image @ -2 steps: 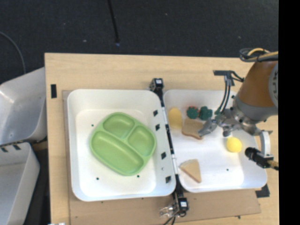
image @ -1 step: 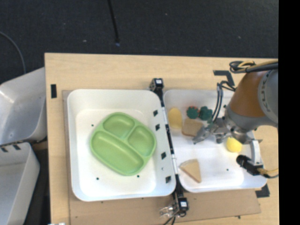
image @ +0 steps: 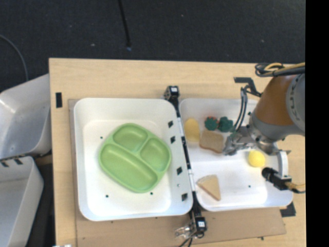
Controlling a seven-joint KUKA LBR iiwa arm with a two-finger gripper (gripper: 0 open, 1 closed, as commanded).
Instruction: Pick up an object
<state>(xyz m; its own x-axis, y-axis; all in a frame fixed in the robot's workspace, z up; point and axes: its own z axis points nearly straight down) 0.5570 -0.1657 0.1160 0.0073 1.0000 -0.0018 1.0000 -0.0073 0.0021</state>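
Note:
The right bin (image: 231, 199) holds several small items: a pale yellow piece (image: 192, 129), a brown flat slab (image: 212, 141), two dark green lumps (image: 218, 123), a yellow ball (image: 256, 159) and a tan wedge (image: 209, 187). My gripper (image: 230, 145) reaches down at the right edge of the brown slab, left of the yellow ball. The arm's orange band (image: 275, 109) stands above it and hides part of the bin.
The left bin (image: 87, 189) carries a green divided plate (image: 134, 157). A black clip row (image: 180, 153) runs along the seam between the bins. Cables (image: 247, 94) hang near the arm at the bin's far right corner.

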